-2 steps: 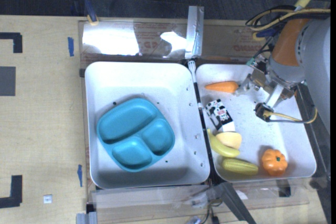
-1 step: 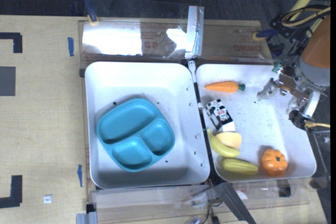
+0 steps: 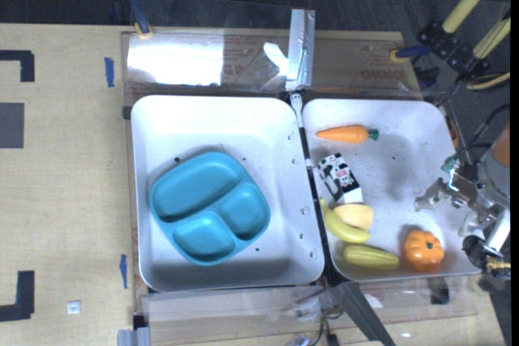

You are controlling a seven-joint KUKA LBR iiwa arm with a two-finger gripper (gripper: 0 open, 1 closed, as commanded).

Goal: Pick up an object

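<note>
Blue plastic is dominating the left bin point(image 3: 162, 117): a three-compartment divided plate point(image 3: 210, 207) is lying flat on the white floor, turned at an angle, touching no wall.

The right bin point(image 3: 389, 113) is holding all the candidate objects. A carrot point(image 3: 347, 134) with a green top is lying on its side near the far wall, well apart from the rest. Below it, a small black-and-white cow-print carton point(image 3: 339, 177) is lying close to the divider between the bins. Just beside that, a pale yellow piece point(image 3: 354, 215) is resting against a yellow banana point(image 3: 342, 229). Nearer the front wall, an ear of corn point(image 3: 370, 257) is lying on its side, and a small orange pumpkin point(image 3: 423, 249) is sitting just to its right, nearly touching it.

The gripper point(image 3: 454, 192) is reaching in at the right rim of the right bin, above and to the right of the pumpkin, apart from every object. Nothing is showing between its fingers. How far the claw is standing open cannot be told; the metal parts are running together at this angle.
</note>
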